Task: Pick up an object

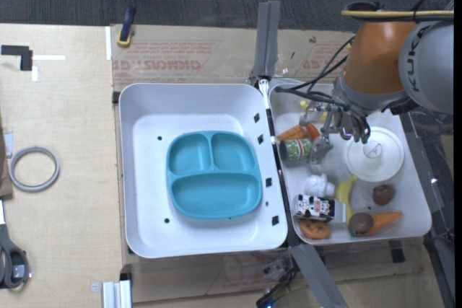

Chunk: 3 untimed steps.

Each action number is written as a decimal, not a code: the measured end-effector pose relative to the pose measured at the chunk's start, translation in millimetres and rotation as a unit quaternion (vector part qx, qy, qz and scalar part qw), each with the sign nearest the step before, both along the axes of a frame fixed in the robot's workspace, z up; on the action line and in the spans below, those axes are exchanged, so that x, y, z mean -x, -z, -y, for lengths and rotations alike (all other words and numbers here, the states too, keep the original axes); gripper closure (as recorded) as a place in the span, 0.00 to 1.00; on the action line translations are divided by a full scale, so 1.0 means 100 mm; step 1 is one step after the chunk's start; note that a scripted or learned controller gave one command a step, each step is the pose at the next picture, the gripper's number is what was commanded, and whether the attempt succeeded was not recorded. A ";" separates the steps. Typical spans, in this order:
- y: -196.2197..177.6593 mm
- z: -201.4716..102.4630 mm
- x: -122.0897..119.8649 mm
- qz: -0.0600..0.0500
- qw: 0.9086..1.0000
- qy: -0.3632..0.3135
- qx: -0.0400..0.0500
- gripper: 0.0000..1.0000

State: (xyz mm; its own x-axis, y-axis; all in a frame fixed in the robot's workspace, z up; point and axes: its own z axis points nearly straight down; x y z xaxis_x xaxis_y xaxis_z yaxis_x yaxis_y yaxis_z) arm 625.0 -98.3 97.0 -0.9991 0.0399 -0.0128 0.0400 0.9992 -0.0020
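Teal divided plate [214, 174] in left bin [137, 155]. Right of it, green can [297, 149], carrot piece [294, 132] above can. My gripper [333, 135] hovers just right of can, nothing visibly held; finger opening: cannot tell. Step: approach. Next: descend over can, close.

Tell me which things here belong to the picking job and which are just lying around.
Job: gripper, right bin, green can, carrot, white dish, brown ball.
Lying about: blue tray, left bin, tape roll, scissors.
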 end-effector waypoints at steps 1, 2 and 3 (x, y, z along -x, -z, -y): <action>0.00 0.04 0.65 0.003 1.000 0.009 0.000 0.00; -0.04 0.24 1.34 0.016 0.999 0.050 0.000 0.00; 0.05 -0.02 0.76 -0.005 0.994 0.113 -0.002 0.00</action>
